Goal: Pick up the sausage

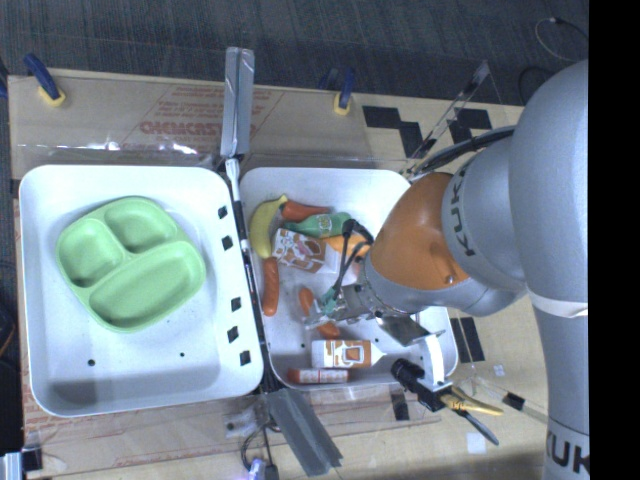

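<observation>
Front wall of the right bin (350, 388): we see a small red tube (318, 376) lying flat along it, and just behind that a brown-and-white carton (340, 353) on its side.

Gripper (335, 306): it sits low in the middle of the right bin under the arm's (480, 238) orange band; we cannot tell how it is set, since the wrist and cables cover it.

Around the gripper: we make out small orange pieces (306, 300), perhaps carrots, just left of it and partly under it.

Sausage (270, 286): it lies on the bin floor close to the left wall, lengthwise front to back, just left of the orange pieces and apart from the gripper. We see nothing resting on it.

Sausage, looks: a slim reddish-orange link with rounded ends, smooth and slightly glossy.

Behind the sausage: a yellow banana (262, 226) curves along the left wall, its near end close to the sausage's far end; a brown snack packet (300, 251) lies just right of it.

Far end of the bin: we see a second orange-red item (305, 210) and a green piece (328, 224) touching it, beside the arm.

Left bin (60, 378): it holds a green divided plate (132, 261), well apart from the sausage.
</observation>
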